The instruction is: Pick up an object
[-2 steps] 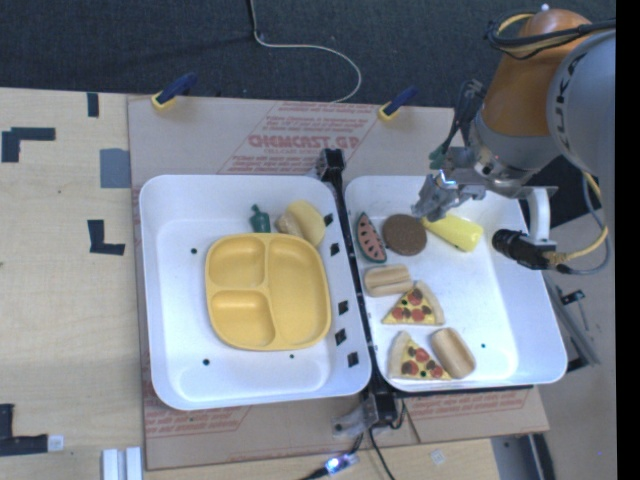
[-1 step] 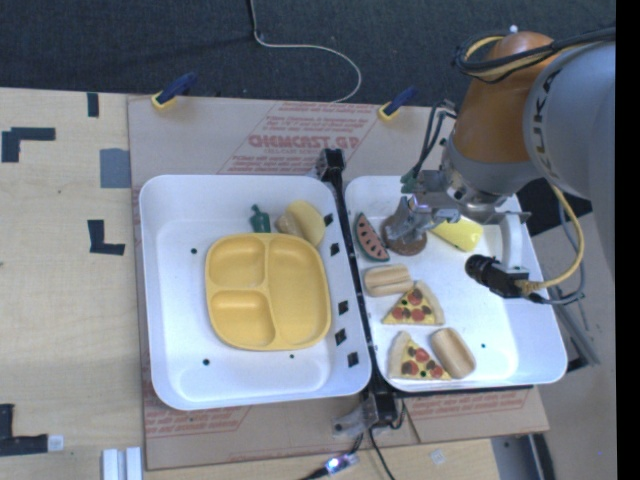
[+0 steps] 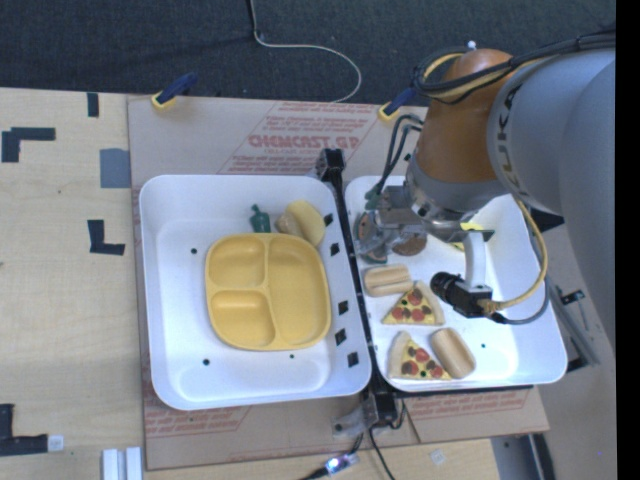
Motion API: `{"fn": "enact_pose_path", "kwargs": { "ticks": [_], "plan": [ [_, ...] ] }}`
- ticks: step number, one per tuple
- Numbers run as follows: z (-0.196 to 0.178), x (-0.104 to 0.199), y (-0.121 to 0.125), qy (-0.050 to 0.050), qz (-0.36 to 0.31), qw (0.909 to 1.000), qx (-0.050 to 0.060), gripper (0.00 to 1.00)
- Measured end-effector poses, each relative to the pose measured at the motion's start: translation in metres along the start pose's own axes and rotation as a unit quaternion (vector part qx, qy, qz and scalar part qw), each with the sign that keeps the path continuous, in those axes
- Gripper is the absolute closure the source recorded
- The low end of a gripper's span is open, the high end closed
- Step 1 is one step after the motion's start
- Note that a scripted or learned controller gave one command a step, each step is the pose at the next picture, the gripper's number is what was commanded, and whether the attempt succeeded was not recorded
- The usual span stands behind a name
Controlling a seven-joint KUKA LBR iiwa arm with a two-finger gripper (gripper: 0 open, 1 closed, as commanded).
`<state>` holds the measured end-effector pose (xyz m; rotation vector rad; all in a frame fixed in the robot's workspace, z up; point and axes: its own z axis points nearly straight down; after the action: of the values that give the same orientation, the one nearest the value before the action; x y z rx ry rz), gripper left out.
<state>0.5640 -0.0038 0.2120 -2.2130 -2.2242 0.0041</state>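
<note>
The hot dog bun (image 3: 386,280) is lying just below the gripper (image 3: 385,236) in the right bin (image 3: 520,353), its long axis running left to right across the view, almost touching the bin's left wall. The gripper is hanging low over the bin's upper left corner, and whether it is apart or together cannot be told. Below the bun, 2 pizza slices (image 3: 414,310) (image 3: 412,360) and a second bun (image 3: 453,353) are crowding the floor, leaving open white room toward the right.
</note>
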Motion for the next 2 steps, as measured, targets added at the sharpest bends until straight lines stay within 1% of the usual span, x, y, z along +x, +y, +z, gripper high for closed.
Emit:
{"fn": "enact_pose_path", "kwargs": {
  "ticks": [1,2],
  "plan": [
    [-0.004,0.039,-0.018,0.0,0.0,1.0,0.0,1.0],
    [-0.022,0.071,-0.027,0.0,0.0,1.0,-0.001,1.0]
  ]
}}
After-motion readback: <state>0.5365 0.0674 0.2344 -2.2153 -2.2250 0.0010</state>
